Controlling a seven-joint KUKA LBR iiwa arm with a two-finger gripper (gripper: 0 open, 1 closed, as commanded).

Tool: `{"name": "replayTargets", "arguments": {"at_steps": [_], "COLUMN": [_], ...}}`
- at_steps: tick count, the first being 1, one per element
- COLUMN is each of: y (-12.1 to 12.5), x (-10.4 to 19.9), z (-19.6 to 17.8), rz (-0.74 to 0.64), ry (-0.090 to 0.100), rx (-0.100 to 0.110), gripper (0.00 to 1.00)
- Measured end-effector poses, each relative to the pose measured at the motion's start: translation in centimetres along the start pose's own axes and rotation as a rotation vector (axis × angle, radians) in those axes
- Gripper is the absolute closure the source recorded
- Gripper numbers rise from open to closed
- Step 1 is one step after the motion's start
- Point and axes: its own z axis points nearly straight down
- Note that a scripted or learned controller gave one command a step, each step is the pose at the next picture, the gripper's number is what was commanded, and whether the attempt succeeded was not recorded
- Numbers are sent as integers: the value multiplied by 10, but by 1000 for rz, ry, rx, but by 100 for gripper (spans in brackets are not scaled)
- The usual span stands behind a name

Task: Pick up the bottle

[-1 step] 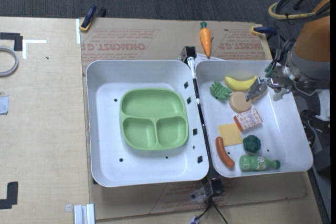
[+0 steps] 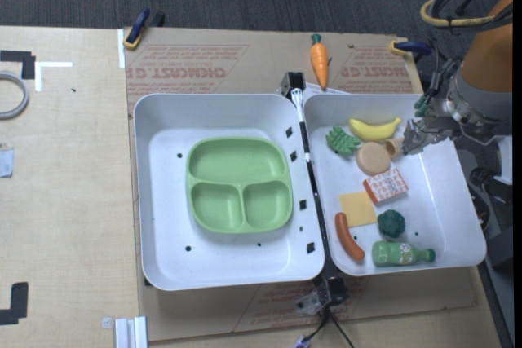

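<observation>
The green bottle (image 2: 402, 254) lies on its side at the near edge of the right bin (image 2: 457, 200), with its neck pointing right. My gripper (image 2: 410, 139) hangs over the far right part of that bin, next to the banana (image 2: 374, 127) and the round tan piece (image 2: 374, 158). It is well away from the bottle, which lies toward the bin's front. Nothing shows in the gripper.
The right bin also holds a green leafy piece (image 2: 342, 140), a red-and-white packet (image 2: 386, 186), a yellow cheese slice (image 2: 357, 209), a broccoli (image 2: 391, 222) and a sausage (image 2: 349, 236). A green divided plate (image 2: 240, 185) sits in the left bin (image 2: 155, 175). A carrot (image 2: 319, 61) lies on the cardboard behind the bins.
</observation>
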Motion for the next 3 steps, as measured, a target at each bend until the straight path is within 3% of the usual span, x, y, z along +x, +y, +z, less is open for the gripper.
{"name": "replayTargets", "arguments": {"at_steps": [1, 2, 3], "y": [-87, -85, -87], "x": [49, 123, 185], "z": [51, 20, 25], "rz": [-67, 202, 510], "ry": [2, 1, 0], "rx": [2, 2, 3], "gripper": [100, 100, 100]}}
